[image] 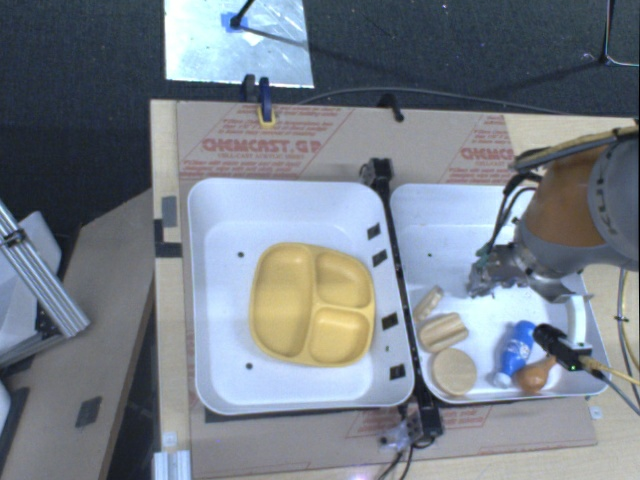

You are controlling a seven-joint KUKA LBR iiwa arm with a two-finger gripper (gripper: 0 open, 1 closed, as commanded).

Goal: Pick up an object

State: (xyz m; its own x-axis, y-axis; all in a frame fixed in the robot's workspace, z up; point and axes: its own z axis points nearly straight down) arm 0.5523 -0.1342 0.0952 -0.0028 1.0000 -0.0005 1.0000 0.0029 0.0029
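This is a robotics lab or test cell, not a home or kitchen. A wooden bench [330,118] is covered with a sheet of printed protective paper reading "CHEMCAST GP", held at the back edge by a small clamp [262,98]. Two shallow white bins [290,198] sit side by side on it, joined by black brackets, with cables running along the middle seam. The grey and orange robot arm [575,213] reaches in from the right. The floor is dark carpet with a shiny metal plate [238,28] carrying a blue marker. An aluminium extrusion frame [40,278] stands at the left. The yellow divided plate [312,303] and small play food pieces [445,343] look like test props.
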